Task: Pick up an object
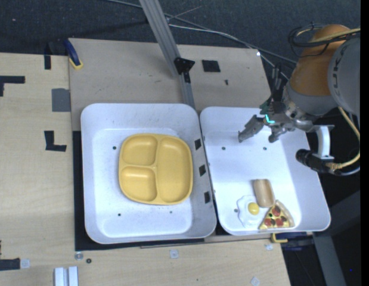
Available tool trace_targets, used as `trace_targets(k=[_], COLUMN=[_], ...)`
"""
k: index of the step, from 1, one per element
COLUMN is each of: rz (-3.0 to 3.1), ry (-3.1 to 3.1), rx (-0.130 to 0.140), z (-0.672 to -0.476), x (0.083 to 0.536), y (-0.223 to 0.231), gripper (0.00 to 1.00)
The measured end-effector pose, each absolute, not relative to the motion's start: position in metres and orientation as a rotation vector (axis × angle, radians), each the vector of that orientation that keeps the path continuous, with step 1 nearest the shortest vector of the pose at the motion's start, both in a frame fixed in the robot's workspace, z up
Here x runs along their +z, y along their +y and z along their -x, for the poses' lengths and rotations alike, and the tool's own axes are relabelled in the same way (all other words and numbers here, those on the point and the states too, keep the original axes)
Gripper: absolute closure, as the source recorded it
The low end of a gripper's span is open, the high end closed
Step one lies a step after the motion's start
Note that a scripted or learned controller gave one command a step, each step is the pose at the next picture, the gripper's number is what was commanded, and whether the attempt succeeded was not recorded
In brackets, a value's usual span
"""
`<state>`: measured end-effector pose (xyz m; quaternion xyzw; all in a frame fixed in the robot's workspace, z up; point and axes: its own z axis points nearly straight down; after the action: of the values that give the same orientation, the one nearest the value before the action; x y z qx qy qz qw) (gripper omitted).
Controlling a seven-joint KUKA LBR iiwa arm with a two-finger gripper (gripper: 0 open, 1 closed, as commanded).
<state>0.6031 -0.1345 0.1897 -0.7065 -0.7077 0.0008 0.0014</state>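
The gripper [259,134] is held with its fingers spread wide and nothing between them, above the bare upper floor of the right bin [232,159]. The likely targets are clustered toward five o'clock from it, well apart: a hot dog [263,192], a fried egg [250,211] and a pizza slice [277,216]. A yellow divided plate [155,168] is seen in the left bin [101,136], at about eight o'clock; the open stance is judged a readiness to descend.

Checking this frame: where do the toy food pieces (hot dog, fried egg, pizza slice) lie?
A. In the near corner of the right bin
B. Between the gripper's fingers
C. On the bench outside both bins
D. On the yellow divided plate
A: the hot dog, fried egg and pizza slice sit clustered in the right bin, apart from the gripper above them.
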Motion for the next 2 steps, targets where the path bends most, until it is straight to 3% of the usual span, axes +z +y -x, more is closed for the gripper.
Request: trace_targets(k=[1,2], rz=[2.218,2.217], ry=[-2.222,-2.222], rx=[0.001,0.006], z=[-0.603,-0.61], x=[0.19,0.142], y=[-0.134,-0.129], gripper=[0.0,0.0])
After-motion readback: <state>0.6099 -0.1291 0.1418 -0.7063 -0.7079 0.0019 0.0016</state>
